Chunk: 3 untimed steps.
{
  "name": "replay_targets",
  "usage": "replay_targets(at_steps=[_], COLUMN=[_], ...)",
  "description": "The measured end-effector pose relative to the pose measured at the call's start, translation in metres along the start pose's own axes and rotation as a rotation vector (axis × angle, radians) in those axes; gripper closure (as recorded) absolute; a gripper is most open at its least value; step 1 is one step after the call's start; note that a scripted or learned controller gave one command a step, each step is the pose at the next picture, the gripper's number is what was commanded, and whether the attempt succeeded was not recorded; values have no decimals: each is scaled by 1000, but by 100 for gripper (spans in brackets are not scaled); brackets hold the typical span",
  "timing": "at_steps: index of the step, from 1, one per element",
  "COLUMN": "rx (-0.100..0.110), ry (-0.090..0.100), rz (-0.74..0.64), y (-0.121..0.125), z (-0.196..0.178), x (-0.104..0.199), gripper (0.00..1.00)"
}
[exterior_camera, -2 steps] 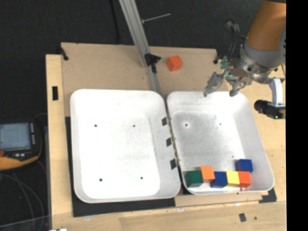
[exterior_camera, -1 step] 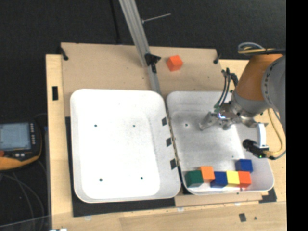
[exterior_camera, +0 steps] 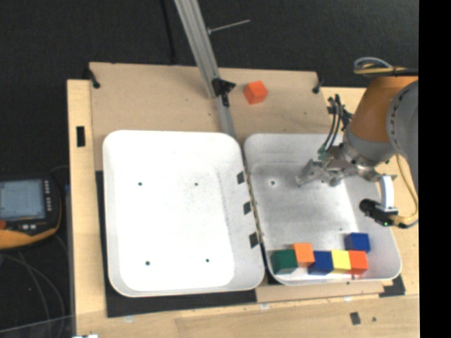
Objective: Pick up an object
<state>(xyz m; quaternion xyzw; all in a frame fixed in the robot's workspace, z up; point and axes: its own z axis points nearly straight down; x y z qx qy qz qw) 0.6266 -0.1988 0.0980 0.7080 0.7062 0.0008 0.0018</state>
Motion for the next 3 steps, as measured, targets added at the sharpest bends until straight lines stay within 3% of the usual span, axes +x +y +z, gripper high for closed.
replay_targets(at_steps=[1, 2, 3], rx=[-4, -3, -8], ry=[-1, 0, -2], rz=[4, 5, 9], y=[1, 0, 1], z=[-12, -11, -23], x=[-1, -1, -2], gripper=[100, 0, 100])
